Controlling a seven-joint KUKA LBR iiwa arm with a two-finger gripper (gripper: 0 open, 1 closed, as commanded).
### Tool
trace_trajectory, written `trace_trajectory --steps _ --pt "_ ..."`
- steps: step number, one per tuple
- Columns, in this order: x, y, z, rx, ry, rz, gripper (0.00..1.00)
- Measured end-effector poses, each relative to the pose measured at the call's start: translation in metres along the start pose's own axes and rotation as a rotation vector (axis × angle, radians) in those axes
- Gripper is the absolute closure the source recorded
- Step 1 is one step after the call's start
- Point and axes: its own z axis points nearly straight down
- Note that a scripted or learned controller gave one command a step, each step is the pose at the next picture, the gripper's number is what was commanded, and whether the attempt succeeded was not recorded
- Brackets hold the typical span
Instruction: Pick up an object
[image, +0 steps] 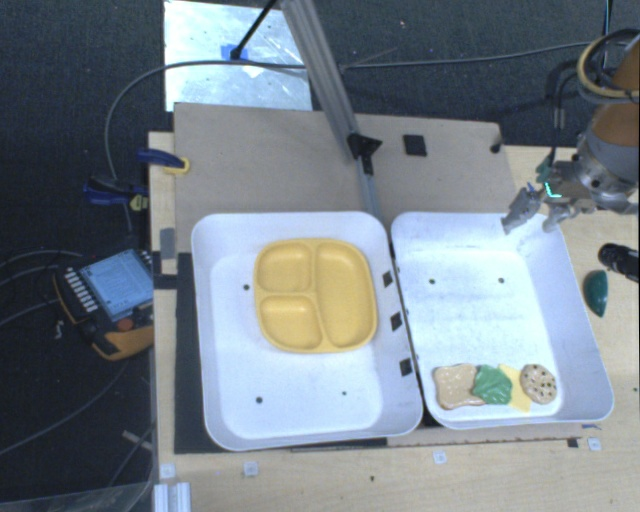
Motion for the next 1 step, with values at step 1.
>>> trace_trajectory --steps 1 --pt "0.0001 0.0008 -0.0019 -0.003 -0.001 -0.001 0.00"
